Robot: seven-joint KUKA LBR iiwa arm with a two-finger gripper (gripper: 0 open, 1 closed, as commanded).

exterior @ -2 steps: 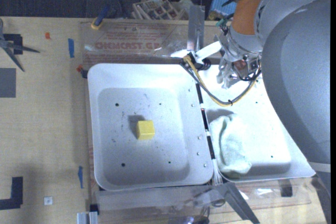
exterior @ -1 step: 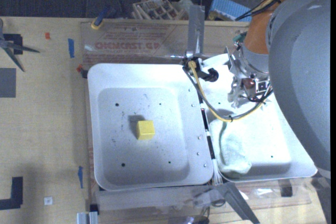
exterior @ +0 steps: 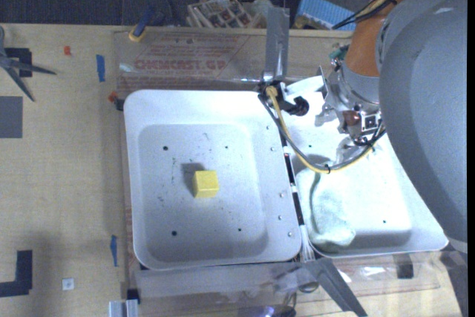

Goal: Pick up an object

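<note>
Camera view, fixed overhead, slanted down on both bins.

Left bin [exterior: 148, 115]: shallow, white, on the wooden bench [exterior: 59, 159]. Yellow block [exterior: 205, 183] lying flat on the bin floor, slightly left of centre, alone and well apart from every wall. Small dark specks scattered over the floor around it.

Right bin [exterior: 401, 226]: touching the left bin along the shared middle rim. Pale crumpled cloth-like item [exterior: 326, 215] against its left wall, near the front corner.

Arm [exterior: 427, 85]: grey, orange band [exterior: 364, 41] above the wrist, entering from the right and covering much of the right bin. Gripper [exterior: 349, 131] positioned over the back part of the right bin, well apart from the yellow block. Yellow cable [exterior: 297, 152] looping from the middle rim toward the wrist.

Finger opening: cannot be told, tips hidden among wrist hardware and cabling. Nothing visible held.
</note>
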